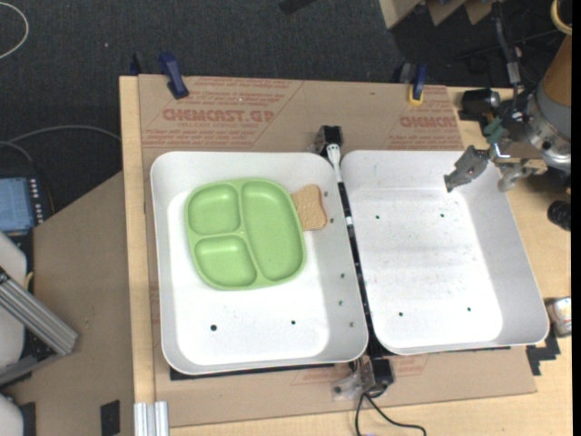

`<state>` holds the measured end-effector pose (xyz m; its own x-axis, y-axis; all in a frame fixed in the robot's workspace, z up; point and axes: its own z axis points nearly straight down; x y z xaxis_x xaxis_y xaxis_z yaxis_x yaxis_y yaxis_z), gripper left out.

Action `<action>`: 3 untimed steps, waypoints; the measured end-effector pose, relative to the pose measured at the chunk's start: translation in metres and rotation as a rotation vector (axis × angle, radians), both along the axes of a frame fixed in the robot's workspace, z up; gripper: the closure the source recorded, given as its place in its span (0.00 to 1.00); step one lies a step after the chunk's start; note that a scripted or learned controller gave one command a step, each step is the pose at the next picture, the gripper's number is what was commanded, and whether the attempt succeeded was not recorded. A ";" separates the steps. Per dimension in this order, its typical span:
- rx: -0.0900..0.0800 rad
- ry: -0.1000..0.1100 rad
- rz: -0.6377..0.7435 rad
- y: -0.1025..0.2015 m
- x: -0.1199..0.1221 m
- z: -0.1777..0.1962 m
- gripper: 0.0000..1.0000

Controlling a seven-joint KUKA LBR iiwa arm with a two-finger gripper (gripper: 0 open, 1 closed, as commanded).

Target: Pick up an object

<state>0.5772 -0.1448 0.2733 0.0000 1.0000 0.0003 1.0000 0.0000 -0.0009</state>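
Glossy green three-compartment plate [245, 234], tan rough cracker [311, 207] touching its rim; grey gripper [478, 168] fingers apart, nothing between.

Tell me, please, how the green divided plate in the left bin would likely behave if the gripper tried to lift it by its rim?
The green divided plate looks like moulded plastic, so probably stiff and light. It lies flat in the left bin, so it should slide, not roll. Its low, rounded rim may slip from the gripper. The tan piece touching its edge might get nudged.
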 end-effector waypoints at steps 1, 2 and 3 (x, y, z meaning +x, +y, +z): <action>-0.004 -0.023 0.005 0.029 -0.007 0.190 0.00; -0.008 -0.014 -0.013 -0.061 -0.103 0.269 0.00; -0.006 -0.009 0.000 -0.055 -0.097 0.274 1.00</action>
